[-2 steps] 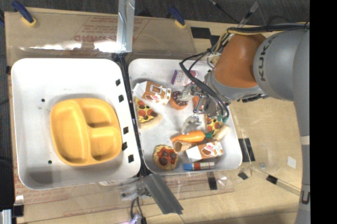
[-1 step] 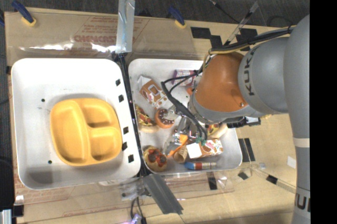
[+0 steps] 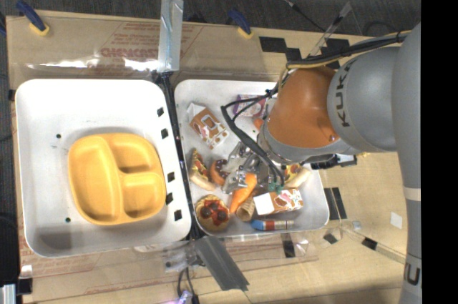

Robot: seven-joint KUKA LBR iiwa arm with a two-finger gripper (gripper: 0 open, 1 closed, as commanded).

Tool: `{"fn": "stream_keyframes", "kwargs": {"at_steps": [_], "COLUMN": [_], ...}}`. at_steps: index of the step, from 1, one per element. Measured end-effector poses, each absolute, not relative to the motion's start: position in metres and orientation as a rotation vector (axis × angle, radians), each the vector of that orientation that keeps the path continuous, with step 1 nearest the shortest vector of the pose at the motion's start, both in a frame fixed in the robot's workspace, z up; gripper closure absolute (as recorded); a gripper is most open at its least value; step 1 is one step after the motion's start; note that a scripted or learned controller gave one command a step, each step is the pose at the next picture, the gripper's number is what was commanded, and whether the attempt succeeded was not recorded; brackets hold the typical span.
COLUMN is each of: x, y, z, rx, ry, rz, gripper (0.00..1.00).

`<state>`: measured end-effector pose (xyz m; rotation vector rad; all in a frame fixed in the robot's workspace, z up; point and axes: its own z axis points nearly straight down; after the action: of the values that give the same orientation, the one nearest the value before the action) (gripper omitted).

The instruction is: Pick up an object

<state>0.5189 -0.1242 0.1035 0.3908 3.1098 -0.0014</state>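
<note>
Carrot under the claw, grip unconfirmed

Carrot (image 3: 244,195) is the piece we judge to be the target: a small orange toy lying at a slant in the right bin (image 3: 187,96), toward its near edge. It looks like light, hollow plastic, stiff and smooth, so we expect it to slip if pinched near the tapered tip. The thicker upper half seems the better place to take hold, across its width.

We see it packed in tightly. A round pastry (image 3: 212,212) with dark berries sits just beside its lower end, a small carton (image 3: 279,202) lies touching or nearly touching on the other side, and a marker (image 3: 273,224) rests along the bin wall below. A patterned cookie-like piece (image 3: 207,126) lies well apart, higher up.

The claw (image 3: 245,168) hangs just above the carrot's upper end, amid cables and the orange wrist band. We cannot tell how wide it stands or whether it has anything in it.

The left bin (image 3: 28,109) carries a yellow divided tray (image 3: 114,177). Both bins rest on the desk (image 3: 86,38).
</note>
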Motion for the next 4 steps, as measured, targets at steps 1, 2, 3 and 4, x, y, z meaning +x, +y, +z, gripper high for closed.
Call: {"fn": "stream_keyframes", "kwargs": {"at_steps": [1, 2, 3, 4], "x": [0.479, 0.479, 0.553, 0.594], "y": [-0.072, -0.089, -0.11, -0.111], "z": [0.25, 0.122, 0.229, 0.236], "rx": [0.483, -0.167, -0.467, -0.783], "ry": [3.092, 3.135, 3.097, 3.039], "rz": [0.001, 0.0, -0.006, -0.002], "gripper": [1.0, 1.0, 1.0, 1.0]}}
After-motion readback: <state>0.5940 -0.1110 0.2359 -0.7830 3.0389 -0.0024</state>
